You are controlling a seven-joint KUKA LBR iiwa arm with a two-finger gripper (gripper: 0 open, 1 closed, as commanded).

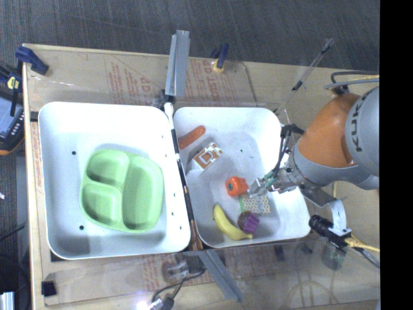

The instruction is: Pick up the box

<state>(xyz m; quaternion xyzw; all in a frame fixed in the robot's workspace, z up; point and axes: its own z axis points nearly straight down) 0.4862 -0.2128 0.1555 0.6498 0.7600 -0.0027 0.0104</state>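
Look in the right bin (258, 118): your box (207, 156) sits in its upper left part, a small white and brown carton lying at a tilt, its long axis running from lower left to upper right. Which end is its top you cannot tell at this size. Just above it, and lying along roughly the same diagonal, is an orange sausage (191, 136), close to the box but not touching it.

The gripper (260, 186) is well away from the box, low over the bin's right middle, at the end of the grey arm with its orange band (326, 137). It hangs right at the upper edge of a patterned square item (255, 204) (a pouch or a packet, hard to say), with an orange round toy (236, 186) just to its left. Whether the fingers are apart or together you cannot tell from here; they blur into the clutter below.

Lower in the same bin you have a banana (227, 225) and a purple object (248, 221) just beside it.

The left bin (58, 118) holds a green divided tray (122, 189).
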